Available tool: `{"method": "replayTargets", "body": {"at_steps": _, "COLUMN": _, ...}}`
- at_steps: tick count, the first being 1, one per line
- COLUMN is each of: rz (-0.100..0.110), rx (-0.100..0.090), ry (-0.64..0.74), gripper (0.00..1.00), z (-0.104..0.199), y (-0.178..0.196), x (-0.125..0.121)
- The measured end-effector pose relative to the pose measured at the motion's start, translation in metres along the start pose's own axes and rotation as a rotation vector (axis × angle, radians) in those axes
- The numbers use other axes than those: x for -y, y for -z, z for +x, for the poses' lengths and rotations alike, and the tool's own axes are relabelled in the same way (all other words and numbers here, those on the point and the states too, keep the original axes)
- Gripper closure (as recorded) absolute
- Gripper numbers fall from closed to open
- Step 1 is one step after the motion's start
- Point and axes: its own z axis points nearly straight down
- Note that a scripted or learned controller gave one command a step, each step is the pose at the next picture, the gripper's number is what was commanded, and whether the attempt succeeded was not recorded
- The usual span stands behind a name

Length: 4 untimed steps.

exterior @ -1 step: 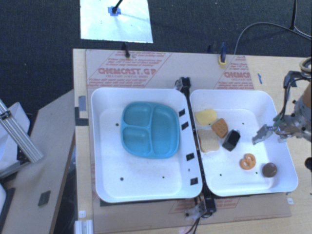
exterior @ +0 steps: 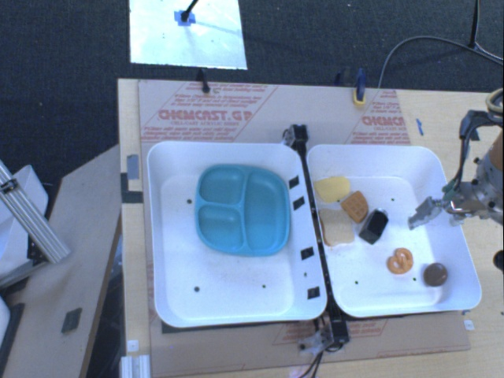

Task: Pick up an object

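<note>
Left bin: a blue divided plate lying flat, a little toward twelve o'clock of centre, nothing on it. No candidates for picking here besides the plate itself.

Right bin: a cluster of small things. Yellow piece toward ten o'clock, close to the divider. Waffle-like brown square just beside it at four o'clock. Pale flat slice below, touching or nearly touching a black block at its three o'clock. Orange pretzel toward five o'clock of the bin, and a dark brown round piece just beside that, nearer the rim.

Gripper reaching in from three o'clock, above the bin floor, between the black block and the right rim. Nothing seen between the fingers; whether spread wide or closed narrow, cannot tell at this sharpness.

Step in hand, by judgement: approach, no grasp made yet. Nearest targets: black block at nine o'clock of the tool, pretzel at seven o'clock. Next move calls for settling on one, centring over it, then a straight descent. Pretzel stands apart from its neighbours, so probably the cleaner choice; black block crowds the pale slice.
</note>
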Motion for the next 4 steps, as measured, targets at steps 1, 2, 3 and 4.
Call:
{"method": "replayTargets", "body": {"at_steps": 1, "rz": 0.004, "rx": -0.001, "ry": -0.003, "gripper": 0.0, "z": -0.005, "y": -0.06, "x": -0.003}}
{"method": "replayTargets", "body": {"at_steps": 2, "rz": 0.004, "rx": -0.002, "ry": -0.003, "gripper": 0.0, "z": -0.006, "y": -0.111, "x": -0.013}}
{"method": "replayTargets", "body": {"at_steps": 3, "rz": 0.001, "rx": -0.001, "ry": -0.004, "gripper": 0.0, "z": -0.006, "y": -0.129, "x": -0.013}}
{"method": "replayTargets", "body": {"at_steps": 4, "rz": -0.003, "rx": 0.0, "ry": -0.003, "gripper": 1.0, "z": -0.006, "y": -0.117, "x": -0.015}}
